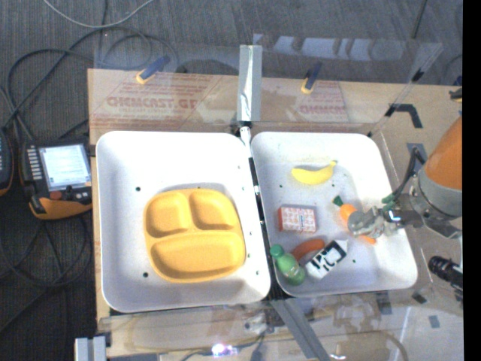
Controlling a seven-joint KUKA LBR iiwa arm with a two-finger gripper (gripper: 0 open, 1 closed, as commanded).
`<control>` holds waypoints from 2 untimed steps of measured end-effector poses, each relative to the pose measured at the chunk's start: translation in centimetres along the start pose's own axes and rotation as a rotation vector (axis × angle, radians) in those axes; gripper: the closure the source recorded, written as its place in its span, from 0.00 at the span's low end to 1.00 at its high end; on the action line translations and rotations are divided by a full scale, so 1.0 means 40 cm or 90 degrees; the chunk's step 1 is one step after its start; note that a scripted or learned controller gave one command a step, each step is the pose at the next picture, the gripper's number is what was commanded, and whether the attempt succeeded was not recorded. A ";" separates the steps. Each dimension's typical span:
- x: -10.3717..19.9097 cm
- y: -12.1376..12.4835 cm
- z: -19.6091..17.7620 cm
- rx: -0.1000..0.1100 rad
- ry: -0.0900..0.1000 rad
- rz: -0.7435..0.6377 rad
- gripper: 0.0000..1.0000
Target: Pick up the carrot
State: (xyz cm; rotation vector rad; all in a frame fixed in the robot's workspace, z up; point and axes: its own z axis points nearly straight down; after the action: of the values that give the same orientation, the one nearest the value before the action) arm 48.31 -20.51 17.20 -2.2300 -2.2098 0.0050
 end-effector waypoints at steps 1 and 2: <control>0.101 0.001 -0.020 0.000 0.001 0.068 1.00; 0.089 0.002 -0.052 -0.001 0.001 0.132 1.00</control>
State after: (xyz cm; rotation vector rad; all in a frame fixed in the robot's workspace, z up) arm 48.43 -16.95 19.26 -2.4472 -1.9672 0.0031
